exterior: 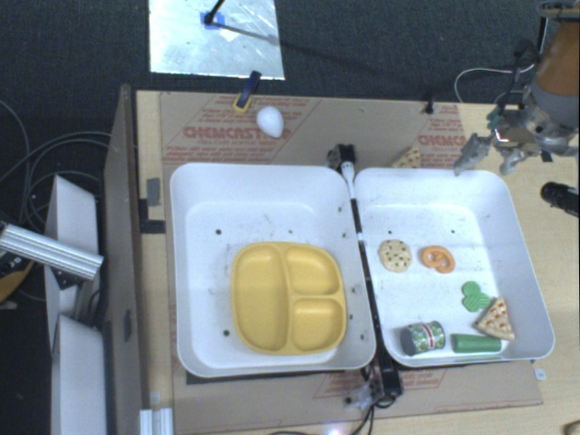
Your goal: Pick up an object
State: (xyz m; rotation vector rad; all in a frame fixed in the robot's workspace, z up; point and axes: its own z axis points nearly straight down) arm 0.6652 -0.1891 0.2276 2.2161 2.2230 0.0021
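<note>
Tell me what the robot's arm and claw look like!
The arm at the picture's right edge is grey, with an orange-brown band near its end. Below the band sits a pale metal block, and the gripper has two thin grey fingers sticking out. A thin light cable loops beside it. It is blurry, so no markings can be made out.

Two bins sit side by side on the surface (pixel 299 120), touching along their inner edges. The left bin (pixel 204 202) holds a divided tray (pixel 288 297) toward its near side. In the right bin (pixel 507 243), a cookie (pixel 394 255) lies left of a pretzel (pixel 438 259) near the middle. Nearer the front right corner lie a leaf-shaped piece (pixel 474 295), a pizza slice (pixel 496 319), a can (pixel 423 337) and a stick-shaped piece (pixel 476 343). Behind the left bin an egg (pixel 269 120) rests on the surface. The hand (pixel 494 155) hovers over the right bin's far right corner.
</note>
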